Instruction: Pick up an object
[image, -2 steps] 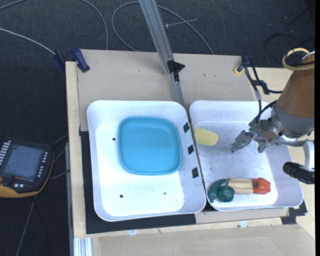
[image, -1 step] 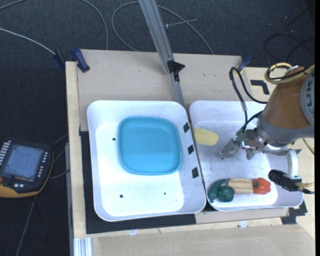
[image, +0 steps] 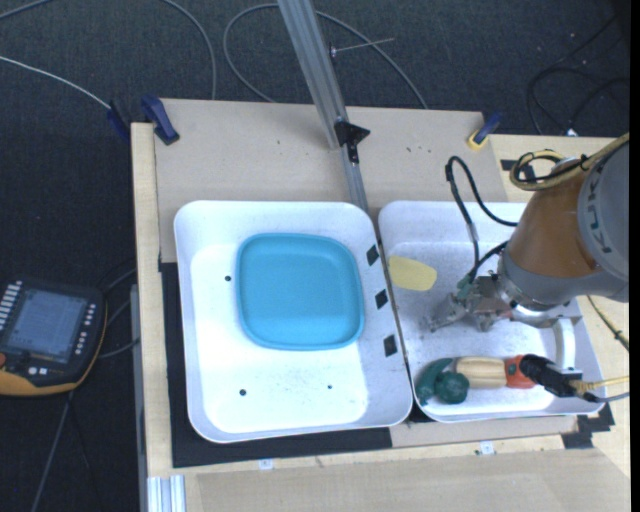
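My gripper (image: 452, 312) hangs low over the middle of the right bin (image: 440, 225), on the grey arm with its orange band that comes in from the right. A flat yellow piece (image: 412, 272) lies just up and left of it, apart from it. Along the bin's near wall lies a dark green round object (image: 443, 385). It touches a pale wooden piece (image: 482, 372) with an orange-red end (image: 515, 369). These lie below the gripper, and I see nothing held in it.
The left bin (image: 205, 330) holds a large light-blue square plate (image: 299, 290). A metal pole (image: 318, 70) slants in from the top and ends near the divide between the bins. Black cables loop over the right bin's far side.
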